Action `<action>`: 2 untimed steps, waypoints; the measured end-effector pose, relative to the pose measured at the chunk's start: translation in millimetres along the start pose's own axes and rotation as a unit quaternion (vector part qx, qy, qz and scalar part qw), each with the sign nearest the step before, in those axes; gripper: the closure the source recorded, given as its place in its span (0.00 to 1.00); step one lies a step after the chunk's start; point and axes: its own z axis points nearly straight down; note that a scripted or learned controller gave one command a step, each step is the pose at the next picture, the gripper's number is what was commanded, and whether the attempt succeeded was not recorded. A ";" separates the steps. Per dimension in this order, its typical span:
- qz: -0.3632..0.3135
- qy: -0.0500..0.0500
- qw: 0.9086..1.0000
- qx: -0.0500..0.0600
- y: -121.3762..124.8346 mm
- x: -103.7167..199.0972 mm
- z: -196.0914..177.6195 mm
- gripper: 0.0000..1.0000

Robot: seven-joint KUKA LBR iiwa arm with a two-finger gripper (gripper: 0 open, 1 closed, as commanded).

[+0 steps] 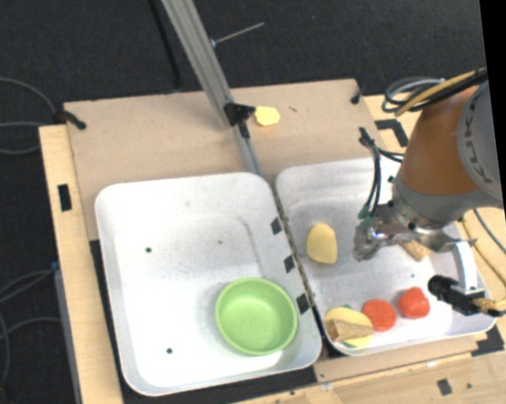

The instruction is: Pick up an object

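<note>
Camera view: As you read this slanted top-down picture, treat clock directions as positions within the right bin (323,179).
Gripper (368,244): sits near the bin's centre; you cannot tell its state from here.
Nearest object: yellow piece (321,243), at 9 o'clock of the gripper, just beside it, not held.
Other objects: two red pieces (379,314) (414,303) and a yellow-tan piece (349,325) at 6 o'clock.
Left bin (145,219): green bowl (256,315) at 5 o'clock.
Risk: if you descend here, expect to miss the yellow piece or nudge it toward the divider.
</note>
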 end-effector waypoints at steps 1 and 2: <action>-0.001 0.000 1.000 0.000 8.2 -9.5 -56.6 1.00; -0.002 0.000 1.000 0.001 9.6 -10.3 -83.3 1.00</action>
